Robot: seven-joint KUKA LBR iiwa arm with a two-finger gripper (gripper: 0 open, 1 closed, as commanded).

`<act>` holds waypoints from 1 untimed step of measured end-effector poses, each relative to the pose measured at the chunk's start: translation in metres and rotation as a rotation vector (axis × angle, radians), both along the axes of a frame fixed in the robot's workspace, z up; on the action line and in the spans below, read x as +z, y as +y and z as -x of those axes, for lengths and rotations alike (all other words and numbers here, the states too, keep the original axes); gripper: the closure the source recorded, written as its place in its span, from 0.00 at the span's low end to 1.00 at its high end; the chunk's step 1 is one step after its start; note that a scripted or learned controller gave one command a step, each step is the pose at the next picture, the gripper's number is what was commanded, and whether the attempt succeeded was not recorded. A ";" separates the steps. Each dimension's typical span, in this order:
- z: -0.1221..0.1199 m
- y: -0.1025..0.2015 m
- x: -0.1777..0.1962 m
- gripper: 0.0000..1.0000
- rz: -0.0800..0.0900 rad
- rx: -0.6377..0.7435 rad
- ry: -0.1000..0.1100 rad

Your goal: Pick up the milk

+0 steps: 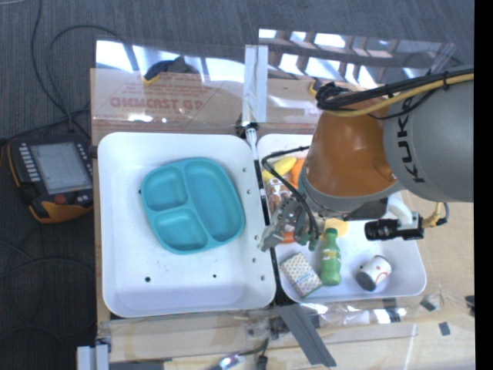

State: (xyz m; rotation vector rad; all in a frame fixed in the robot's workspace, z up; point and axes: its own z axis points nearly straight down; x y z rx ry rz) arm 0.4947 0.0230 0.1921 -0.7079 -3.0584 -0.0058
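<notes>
A small white carton with a fine checked pattern, which I take for the milk, lies tilted near the front left corner of the right bin. My gripper hangs over that bin's left side, just behind and slightly left of the carton, close to the wall between the bins. Nothing shows between it and the carton. The arm's orange band and grey body hide the bin's middle and back.
A green bottle stands right beside the carton. A white and red ball-like thing lies further right. Yellow and orange items peek out behind the gripper. The left bin holds a teal divided plate.
</notes>
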 end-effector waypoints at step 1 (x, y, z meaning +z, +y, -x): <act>0.000 0.000 0.000 0.00 0.000 0.000 0.000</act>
